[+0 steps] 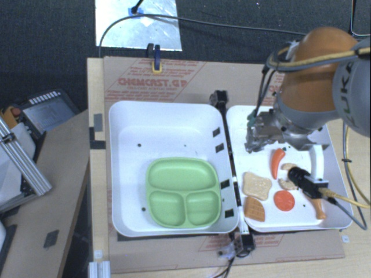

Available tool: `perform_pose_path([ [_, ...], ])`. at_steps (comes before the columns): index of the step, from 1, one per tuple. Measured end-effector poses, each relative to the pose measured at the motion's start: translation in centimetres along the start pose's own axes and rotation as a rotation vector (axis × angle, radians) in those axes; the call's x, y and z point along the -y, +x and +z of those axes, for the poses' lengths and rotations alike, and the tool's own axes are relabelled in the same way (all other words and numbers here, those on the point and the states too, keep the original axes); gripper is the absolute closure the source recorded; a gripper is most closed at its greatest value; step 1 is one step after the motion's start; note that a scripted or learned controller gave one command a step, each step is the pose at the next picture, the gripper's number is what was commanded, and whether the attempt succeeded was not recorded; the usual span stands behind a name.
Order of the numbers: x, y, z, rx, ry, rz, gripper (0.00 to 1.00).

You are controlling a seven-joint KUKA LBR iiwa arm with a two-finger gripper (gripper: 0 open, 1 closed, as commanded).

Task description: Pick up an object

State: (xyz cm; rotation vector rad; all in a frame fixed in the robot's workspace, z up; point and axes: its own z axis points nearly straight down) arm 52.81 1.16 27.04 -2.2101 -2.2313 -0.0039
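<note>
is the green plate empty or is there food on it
Empty. All three compartments of the green plate show bare green; the toy food lies in the other bin.

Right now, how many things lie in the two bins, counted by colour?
Green: 1, divided plate
Red: 2, pepper, round slice
Tan: 2, bread slice, wedge
Total: 5 clear; partly hidden bits left out.

Bins (pixel 168 117) looked smooth white plastic, green tray (pixel 182 191) matt plastic, surface (pixel 191 80) brown cardboard, plate (pixel 138 13) dull metal.
</note>
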Motion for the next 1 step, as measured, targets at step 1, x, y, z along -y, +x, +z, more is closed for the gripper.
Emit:
perform_pose_path([
  [1, 1.44, 5.64, 1.95, 0.000, 0.002, -0.001, 1.00],
])
